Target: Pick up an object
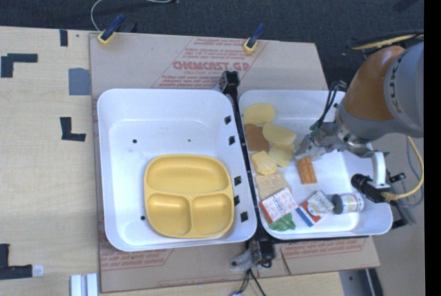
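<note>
The right bin (344, 226) holds several small items. Pale yellow pieces (260, 113) and a brown slab (255, 138) lie at its left side, above a cracker-like square (270, 184). Near the bin's front lie a red-and-white packet (278, 206), a green piece (283, 222), a small wrapped packet (318, 205) and a little bottle (349, 203). An orange block (306, 169) lies in the middle. My gripper (309, 146) hangs low over the bin, just above the orange block and beside a yellow piece (280, 135).
The left bin (117, 115) holds a yellow divided plate (189, 195). A black divider (238, 143) runs between the bins. The arm's orange band (375, 91) and grey body overhang the right bin's right side. A cable (413, 177) loops at the right.
</note>
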`<state>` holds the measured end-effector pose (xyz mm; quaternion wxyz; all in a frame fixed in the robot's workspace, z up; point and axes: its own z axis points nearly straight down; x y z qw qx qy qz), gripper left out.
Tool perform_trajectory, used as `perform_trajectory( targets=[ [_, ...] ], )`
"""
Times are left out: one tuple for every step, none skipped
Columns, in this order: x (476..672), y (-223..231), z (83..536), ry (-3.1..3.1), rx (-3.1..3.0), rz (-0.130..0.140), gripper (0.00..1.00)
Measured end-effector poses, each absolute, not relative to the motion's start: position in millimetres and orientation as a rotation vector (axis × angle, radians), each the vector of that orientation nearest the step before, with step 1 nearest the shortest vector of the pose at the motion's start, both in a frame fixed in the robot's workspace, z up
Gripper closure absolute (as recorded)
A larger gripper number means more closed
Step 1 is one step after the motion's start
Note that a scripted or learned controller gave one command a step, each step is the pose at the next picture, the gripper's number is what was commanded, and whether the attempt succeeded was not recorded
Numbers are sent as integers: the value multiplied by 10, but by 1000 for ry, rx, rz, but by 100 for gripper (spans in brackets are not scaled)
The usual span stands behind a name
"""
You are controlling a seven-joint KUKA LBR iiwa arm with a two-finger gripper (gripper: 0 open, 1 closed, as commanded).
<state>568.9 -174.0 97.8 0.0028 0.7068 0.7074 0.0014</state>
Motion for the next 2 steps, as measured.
perform_trajectory(
  targets=[
    [5827, -1338, 1954, 2224, 2211, 8, 100],
    [6046, -565, 2110, 2229, 2215, 2, 100]
  ],
)
